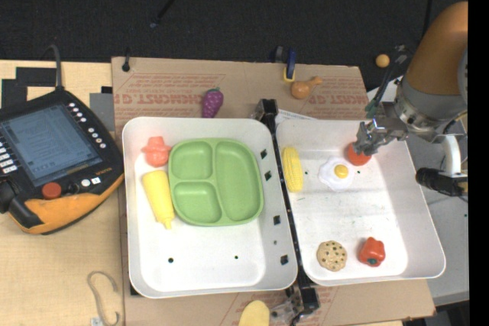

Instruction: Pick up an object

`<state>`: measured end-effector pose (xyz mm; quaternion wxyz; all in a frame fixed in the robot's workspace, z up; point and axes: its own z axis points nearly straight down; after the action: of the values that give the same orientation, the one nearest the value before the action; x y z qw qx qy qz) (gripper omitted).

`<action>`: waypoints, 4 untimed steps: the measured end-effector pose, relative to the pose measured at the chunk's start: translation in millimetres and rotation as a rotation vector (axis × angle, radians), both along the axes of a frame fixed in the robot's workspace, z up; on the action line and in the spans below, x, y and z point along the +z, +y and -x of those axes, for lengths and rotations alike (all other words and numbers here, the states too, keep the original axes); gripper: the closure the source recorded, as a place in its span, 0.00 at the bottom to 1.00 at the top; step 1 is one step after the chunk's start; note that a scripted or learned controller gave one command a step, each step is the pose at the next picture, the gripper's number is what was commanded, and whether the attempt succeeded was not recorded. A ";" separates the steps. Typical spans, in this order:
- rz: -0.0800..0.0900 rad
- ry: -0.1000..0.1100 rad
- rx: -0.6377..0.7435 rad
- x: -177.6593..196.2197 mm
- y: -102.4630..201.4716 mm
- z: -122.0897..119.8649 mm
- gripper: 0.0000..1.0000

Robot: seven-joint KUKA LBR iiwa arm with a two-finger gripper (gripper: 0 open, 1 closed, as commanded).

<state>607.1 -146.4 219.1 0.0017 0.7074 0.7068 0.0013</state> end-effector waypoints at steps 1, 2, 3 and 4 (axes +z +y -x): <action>-0.001 0.004 0.001 8.8 -0.9 -0.1 1.00; -0.003 0.007 0.004 18.6 51.8 2.2 1.00; -0.003 0.009 0.004 2.1 107.0 6.1 1.00; -0.002 0.006 0.003 2.1 151.1 0.2 1.00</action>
<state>606.8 4.7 221.3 -0.0011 0.7062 0.7080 0.0000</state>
